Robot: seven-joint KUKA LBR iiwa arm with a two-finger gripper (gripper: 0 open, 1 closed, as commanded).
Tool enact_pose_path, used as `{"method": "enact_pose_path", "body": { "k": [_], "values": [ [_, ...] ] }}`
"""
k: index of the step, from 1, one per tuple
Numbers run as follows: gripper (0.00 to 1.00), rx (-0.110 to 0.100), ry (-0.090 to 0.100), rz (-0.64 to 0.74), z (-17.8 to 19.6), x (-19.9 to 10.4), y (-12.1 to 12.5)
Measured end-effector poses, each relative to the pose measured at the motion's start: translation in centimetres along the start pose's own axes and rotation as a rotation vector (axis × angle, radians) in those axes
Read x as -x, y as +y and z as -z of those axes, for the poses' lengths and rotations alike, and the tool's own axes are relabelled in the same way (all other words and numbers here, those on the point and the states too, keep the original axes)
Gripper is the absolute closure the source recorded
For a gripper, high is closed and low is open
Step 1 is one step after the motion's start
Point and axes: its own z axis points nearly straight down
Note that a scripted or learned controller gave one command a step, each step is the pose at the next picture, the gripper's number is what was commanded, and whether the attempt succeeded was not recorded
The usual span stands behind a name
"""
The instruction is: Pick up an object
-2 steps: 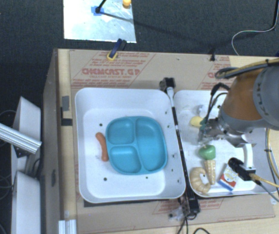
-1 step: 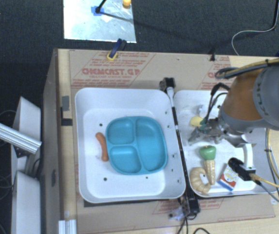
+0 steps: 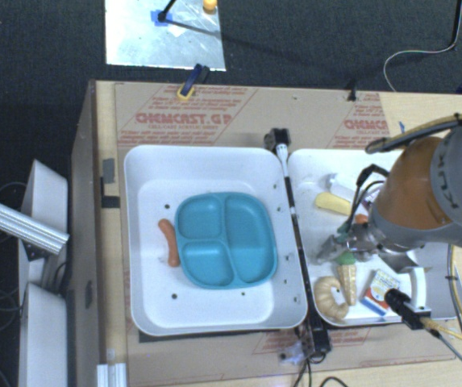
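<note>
Arm reaches in from the right, low over the right bin (image 3: 311, 164). Gripper (image 3: 345, 244) sits among the clutter near the bin's middle, metal parts visible at its tip; whether the fingers are open or closed cannot be told from this angle.

Progress: nothing seen lifted, nothing visibly between the fingers. Judged as the approach or grasp attempt, with the pick itself not yet confirmed. Lift and clearance from the bin remain.

Likely target: a cone-shaped pale toy (image 3: 347, 280), cream with a green tip, lying just below the gripper, its top end touching or very near it. Beside it, toward the front-left corner of the bin, a tan croissant-like toy (image 3: 330, 299). A yellow banana-like piece (image 3: 333, 204) lies further back. A small printed card (image 3: 380, 289) rests to the right of the cone.

Left bin (image 3: 146, 216) holds a blue divided plate (image 3: 225, 240) and a sausage toy (image 3: 168, 237) just beside its left rim.
</note>
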Motion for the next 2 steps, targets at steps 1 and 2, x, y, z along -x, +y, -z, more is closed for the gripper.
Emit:
{"method": "enact_pose_path", "body": {
  "k": [1,2],
  "values": [
    [1.0,0.004,0.0,0.001,1.1,0.0,0.2],
    [1.0,0.003,0.001,0.003,10.1,-7.6,5.5]
  ]
}}
